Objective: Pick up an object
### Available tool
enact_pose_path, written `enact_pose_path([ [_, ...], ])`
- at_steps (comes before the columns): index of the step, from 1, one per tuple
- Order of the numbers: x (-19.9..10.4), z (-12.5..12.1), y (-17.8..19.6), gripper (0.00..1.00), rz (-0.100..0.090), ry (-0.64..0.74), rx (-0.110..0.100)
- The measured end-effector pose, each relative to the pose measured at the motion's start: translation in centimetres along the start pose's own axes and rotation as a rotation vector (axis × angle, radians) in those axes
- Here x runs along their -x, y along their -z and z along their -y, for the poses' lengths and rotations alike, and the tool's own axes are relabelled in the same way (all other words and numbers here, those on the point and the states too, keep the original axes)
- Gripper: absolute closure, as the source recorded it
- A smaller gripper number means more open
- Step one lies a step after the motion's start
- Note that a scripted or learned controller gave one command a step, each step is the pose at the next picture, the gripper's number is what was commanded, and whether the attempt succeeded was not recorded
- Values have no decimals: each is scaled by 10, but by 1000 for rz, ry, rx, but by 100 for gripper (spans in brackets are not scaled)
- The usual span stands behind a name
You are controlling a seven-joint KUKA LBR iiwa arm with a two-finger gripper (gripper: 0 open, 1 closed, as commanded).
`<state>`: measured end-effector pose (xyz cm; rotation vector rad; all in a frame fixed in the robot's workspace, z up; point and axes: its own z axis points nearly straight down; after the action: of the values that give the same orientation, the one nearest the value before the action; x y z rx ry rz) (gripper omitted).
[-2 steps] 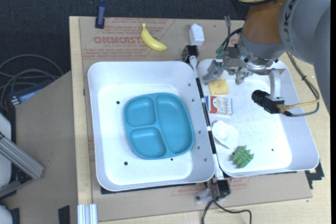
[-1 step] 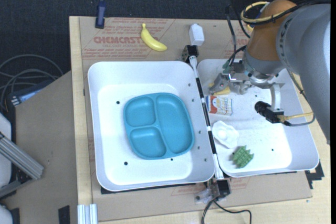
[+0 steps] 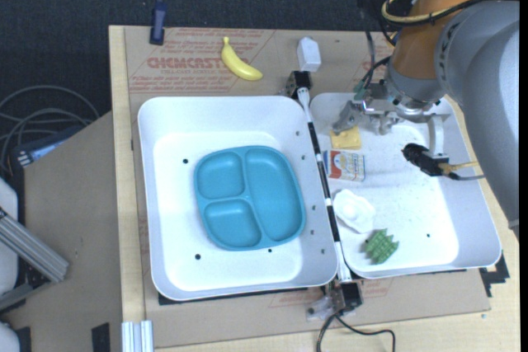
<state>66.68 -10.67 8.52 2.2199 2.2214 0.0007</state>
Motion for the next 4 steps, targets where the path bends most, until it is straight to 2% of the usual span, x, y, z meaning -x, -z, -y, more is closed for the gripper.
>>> enact_pose_path([
  [1, -15, 0, 0, 0, -1, 0, -2],
  [3, -5, 0, 0, 0, 0, -1, -1],
  [4, -15, 0, 0, 0, -1, 0, -2],
])
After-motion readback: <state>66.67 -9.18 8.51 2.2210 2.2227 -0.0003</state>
